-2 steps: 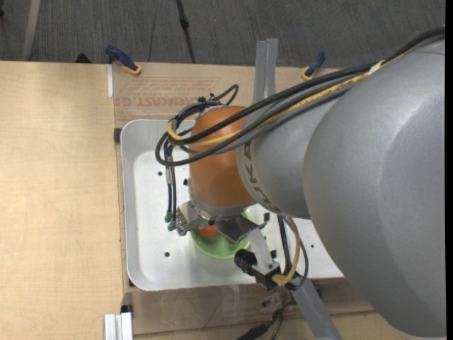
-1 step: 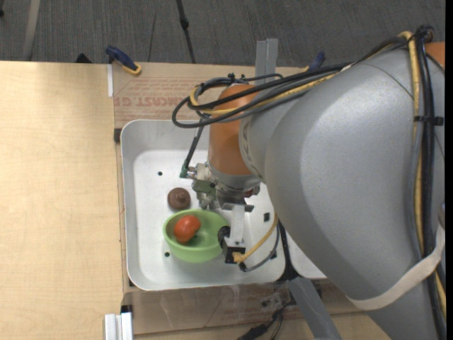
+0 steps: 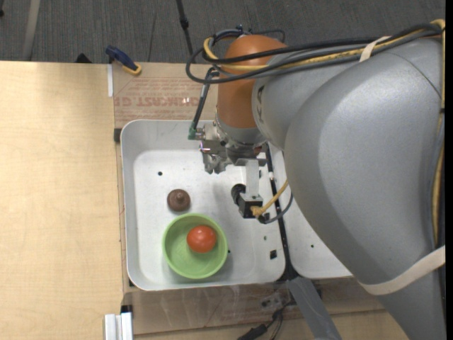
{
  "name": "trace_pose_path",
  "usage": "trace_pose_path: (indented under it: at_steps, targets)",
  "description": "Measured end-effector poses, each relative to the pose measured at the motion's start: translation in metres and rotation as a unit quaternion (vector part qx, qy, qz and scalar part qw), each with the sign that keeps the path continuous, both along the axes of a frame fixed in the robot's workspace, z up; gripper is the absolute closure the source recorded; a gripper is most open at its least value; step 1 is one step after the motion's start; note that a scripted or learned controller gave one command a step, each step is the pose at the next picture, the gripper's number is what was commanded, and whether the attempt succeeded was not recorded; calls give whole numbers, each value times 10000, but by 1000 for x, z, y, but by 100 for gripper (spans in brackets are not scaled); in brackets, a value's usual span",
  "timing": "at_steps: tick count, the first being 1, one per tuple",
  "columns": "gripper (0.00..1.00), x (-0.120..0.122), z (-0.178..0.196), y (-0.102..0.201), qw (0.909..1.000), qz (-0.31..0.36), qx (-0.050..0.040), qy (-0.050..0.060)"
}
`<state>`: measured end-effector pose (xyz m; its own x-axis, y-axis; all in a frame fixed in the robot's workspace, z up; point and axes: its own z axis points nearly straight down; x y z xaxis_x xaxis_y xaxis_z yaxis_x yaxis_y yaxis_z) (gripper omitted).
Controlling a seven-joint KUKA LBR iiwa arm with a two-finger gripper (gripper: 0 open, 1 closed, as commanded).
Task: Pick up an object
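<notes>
Over the left-hand bin [image 3: 127, 190], as the fixed overhead camera sees it, the grey arm reaches in from the picture's right. Its gripper [image 3: 214, 163] hangs near the bin's far wall, at about twelve o'clock of the bin floor. The wrist above hides its tips, so whether it stands wide or narrow cannot be told, and nothing is seen held in it.

Three things lie in this bin. A small brown round object [image 3: 178, 200] sits alone on the white floor, at roughly seven o'clock from the gripper and near it. It looks round, with no clear long axis. A green bowl [image 3: 177, 255] stands at the bin's six o'clock edge, just beside the brown object and apart from it. A red ball [image 3: 202, 239] rests inside the bowl, at about six o'clock from the gripper and farther off.

The brown object seems the nearer and more open target. The bowl's rim may hinder a grasp on the ball.
</notes>
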<state>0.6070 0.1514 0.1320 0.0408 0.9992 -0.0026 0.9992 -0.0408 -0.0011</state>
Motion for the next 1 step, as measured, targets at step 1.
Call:
trace_pose_path:
  at_steps: [1]
  targets:
    - [100,-68,62,21,9997,-230,-2,11]
